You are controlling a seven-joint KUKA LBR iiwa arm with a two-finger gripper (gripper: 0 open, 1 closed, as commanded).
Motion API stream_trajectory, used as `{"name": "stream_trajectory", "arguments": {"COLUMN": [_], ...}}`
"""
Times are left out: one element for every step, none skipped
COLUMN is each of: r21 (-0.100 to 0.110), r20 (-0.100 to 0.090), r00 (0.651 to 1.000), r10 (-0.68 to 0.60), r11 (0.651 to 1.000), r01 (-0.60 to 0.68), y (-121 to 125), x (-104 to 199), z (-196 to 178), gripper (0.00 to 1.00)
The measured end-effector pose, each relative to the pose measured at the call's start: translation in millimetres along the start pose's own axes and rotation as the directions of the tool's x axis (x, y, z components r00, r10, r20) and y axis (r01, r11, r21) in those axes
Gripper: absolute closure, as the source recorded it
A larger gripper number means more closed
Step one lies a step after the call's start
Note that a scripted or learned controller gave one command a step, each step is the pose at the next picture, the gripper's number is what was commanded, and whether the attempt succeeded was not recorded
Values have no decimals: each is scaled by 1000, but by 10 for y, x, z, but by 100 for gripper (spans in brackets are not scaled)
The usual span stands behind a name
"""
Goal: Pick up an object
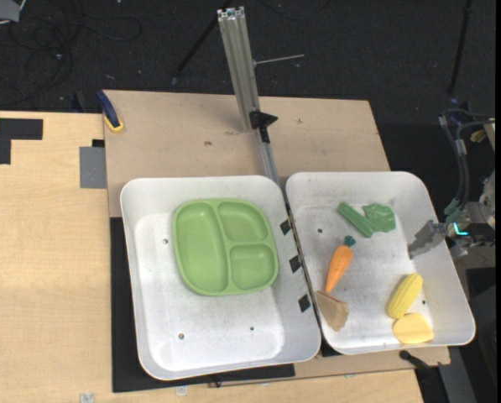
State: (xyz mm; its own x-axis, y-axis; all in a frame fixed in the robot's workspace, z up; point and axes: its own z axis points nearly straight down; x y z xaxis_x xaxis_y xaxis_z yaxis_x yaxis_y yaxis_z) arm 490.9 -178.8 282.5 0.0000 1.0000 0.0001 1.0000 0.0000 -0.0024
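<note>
Presently: my gripper (421,240) at right rim of right bin (363,183); finger spread cannot be told, nothing seen in hold. Nearest candidate: corn cob (404,295), just beside lemon (413,329) near front-right corner. Judged light, stiff, ribbed; take across mid-length. Carrot (339,267) lies mid-bin, bare floor around it, easier access. Bin wall crowds corn. Left bin (149,200) bears green divided plate (226,246).

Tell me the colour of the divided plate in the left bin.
Light green; the divided plate shows plainly in the camera view, lying in the left bin.
</note>
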Motion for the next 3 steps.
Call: {"name": "stream_trajectory", "arguments": {"r21": [-1,3,3], "r20": [0,-2,-2], "r00": [1000,1000,1000], "r10": [0,0,0], "r11": [1000,1000,1000], "r01": [0,0,0], "y": [3,-53,-106], "x": [-1,80,94], "z": [-5,483,922], "gripper": [0,0,0]}}
